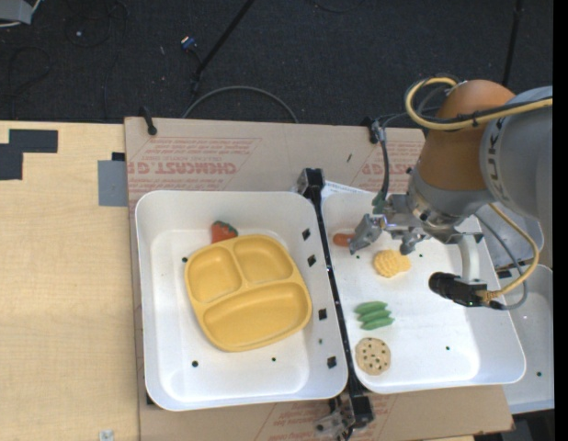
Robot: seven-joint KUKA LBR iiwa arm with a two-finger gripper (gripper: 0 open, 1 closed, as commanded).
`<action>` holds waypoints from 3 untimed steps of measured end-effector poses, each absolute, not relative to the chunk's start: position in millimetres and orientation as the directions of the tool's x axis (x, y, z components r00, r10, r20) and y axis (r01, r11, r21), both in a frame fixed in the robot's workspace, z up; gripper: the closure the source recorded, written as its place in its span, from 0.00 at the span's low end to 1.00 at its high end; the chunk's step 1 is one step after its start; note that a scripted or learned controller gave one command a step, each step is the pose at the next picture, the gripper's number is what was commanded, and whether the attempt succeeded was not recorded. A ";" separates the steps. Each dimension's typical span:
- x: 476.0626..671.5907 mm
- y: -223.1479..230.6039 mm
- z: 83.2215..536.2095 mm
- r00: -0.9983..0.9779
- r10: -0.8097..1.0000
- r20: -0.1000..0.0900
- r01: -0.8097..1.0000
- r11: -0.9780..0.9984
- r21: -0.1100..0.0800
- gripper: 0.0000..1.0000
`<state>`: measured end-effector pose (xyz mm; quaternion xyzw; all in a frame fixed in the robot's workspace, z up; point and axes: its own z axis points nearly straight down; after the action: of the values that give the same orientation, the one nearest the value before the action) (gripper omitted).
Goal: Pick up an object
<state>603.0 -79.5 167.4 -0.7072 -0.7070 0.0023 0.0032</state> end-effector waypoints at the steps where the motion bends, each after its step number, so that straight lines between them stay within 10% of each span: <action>1: 593.3 -85.2 112.0 0.001 1.000 0.001 1.000 -0.001 -0.009 0.00; 2: 594.3 -86.5 124.9 0.005 1.000 0.001 1.000 -0.005 -0.007 1.00; 3: 593.3 -80.9 168.9 -0.001 1.000 0.000 1.000 0.001 0.000 1.00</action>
<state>593.3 -80.9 168.9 -0.7068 -0.7074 -0.0001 0.0001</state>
